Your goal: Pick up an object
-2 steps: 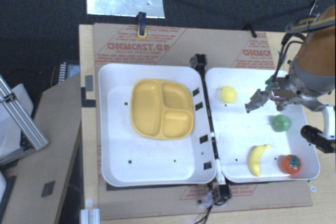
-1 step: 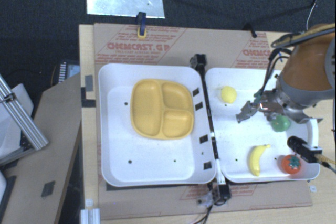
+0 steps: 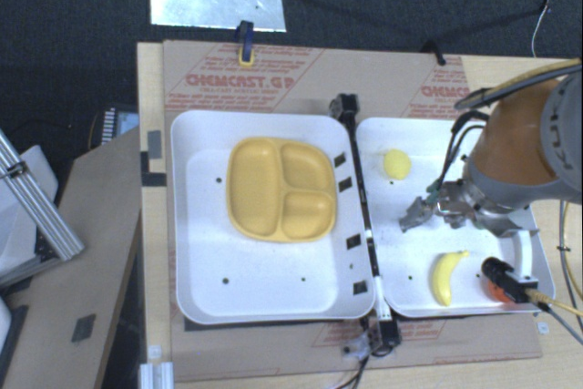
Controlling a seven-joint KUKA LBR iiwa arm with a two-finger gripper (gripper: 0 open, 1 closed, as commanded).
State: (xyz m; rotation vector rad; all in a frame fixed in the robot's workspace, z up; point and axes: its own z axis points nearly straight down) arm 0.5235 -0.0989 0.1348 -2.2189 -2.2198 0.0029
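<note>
Banana (image 3: pixel 443 277) in R bin (image 3: pixel 392 241), near front edge, lengthwise front-to-back. Yellow ball (image 3: pixel 396 164) in same bin, toward back-left, well apart from banana. Small orange-red thing (image 3: pixel 493 291) near front-right corner, to banana's right, partly hidden. Claw (image 3: pixel 417 214) over bin's middle, btwn ball and banana, apart from both; can't tell whether released or clenched. Arm (image 3: pixel 519 146) in from right w/ orange band. In L bin (image 3: pixel 237 278): yellow divided plate (image 3: pixel 280 189), three compartments, approx centred. Cardboard sheet (image 3: pixel 273 77) under both bins.
</note>
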